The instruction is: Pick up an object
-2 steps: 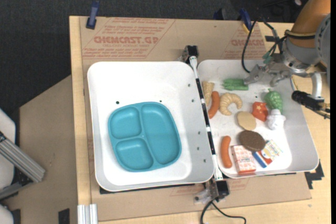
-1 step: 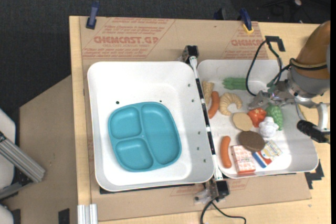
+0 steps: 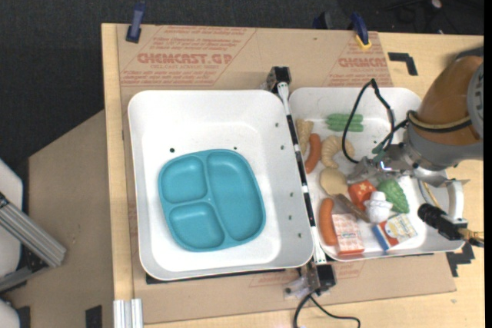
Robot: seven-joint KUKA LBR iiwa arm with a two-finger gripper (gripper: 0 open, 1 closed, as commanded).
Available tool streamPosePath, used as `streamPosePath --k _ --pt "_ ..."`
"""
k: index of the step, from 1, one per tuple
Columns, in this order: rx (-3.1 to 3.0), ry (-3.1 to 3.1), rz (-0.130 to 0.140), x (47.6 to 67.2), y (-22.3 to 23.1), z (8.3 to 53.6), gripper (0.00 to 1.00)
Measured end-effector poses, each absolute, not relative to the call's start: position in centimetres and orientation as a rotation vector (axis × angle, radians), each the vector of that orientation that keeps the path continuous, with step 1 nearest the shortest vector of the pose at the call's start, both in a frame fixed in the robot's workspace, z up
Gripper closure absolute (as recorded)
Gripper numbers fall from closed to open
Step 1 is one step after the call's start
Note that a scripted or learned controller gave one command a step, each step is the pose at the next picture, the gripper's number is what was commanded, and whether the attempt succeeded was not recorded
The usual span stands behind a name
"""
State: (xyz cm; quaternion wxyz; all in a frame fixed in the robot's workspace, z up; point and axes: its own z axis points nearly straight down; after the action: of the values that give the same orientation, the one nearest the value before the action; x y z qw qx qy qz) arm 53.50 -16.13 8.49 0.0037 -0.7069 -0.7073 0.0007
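The right bin [image 3: 307, 102] holds several toy foods: a green pod [image 3: 342, 121], an orange sausage [image 3: 312, 153], a beige pastry [image 3: 332, 150], a round beige piece [image 3: 333, 182], a red piece [image 3: 361, 191], a white piece [image 3: 378, 206], a green leafy piece [image 3: 396, 194], a red sausage [image 3: 327, 216] and a red box [image 3: 348, 234]. My gripper [image 3: 370, 167] is low in this bin, just above the red piece and right of the pastry. The wrist hides what lies directly under it.
In the left bin [image 3: 146, 119] lies a blue divided plate [image 3: 211, 198]. A black cable [image 3: 361, 107] loops over the right bin's far part. A blue stick [image 3: 380, 236] and a yellow-white packet [image 3: 401, 226] lie near its front wall.
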Motion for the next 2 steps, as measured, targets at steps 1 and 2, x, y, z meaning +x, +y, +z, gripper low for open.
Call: streamPosePath --k 1,2 --pt "-2.211 -2.218 0.003 49.6 -11.4 8.4 0.0" --pt "-2.221 -2.219 0.0 49.8 -11.7 9.5 1.0"
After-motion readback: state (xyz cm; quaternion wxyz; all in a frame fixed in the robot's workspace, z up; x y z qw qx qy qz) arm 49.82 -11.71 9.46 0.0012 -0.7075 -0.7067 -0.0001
